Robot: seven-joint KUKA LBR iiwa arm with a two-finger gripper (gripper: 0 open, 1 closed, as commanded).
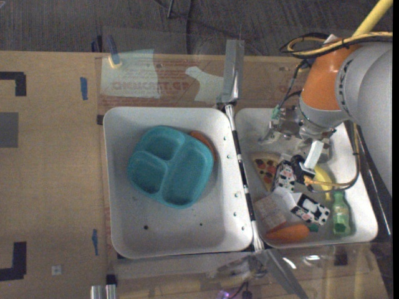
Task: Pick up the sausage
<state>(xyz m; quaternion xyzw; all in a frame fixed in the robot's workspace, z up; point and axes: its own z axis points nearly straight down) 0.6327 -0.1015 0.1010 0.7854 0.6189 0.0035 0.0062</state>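
An orange-brown, sausage-shaped piece [288, 232] lies along the front wall of the right bin [365, 226]. A second reddish-brown rounded piece [204, 140] peeks out from behind the teal tray in the left bin; I cannot tell which of the two is the sausage. My gripper [283, 132] hangs over the back of the right bin, below the orange wrist band. It is well behind the orange-brown piece and not touching it. Nothing shows between its fingers.
A teal divided tray [169, 166] sits in the left bin [181, 238]. The right bin also holds a pizza slice [265, 169], two black-and-white patterned pieces [285, 177] [312, 211], a yellow banana [323, 178], a green bottle [340, 213] and a pale flat piece [271, 208].
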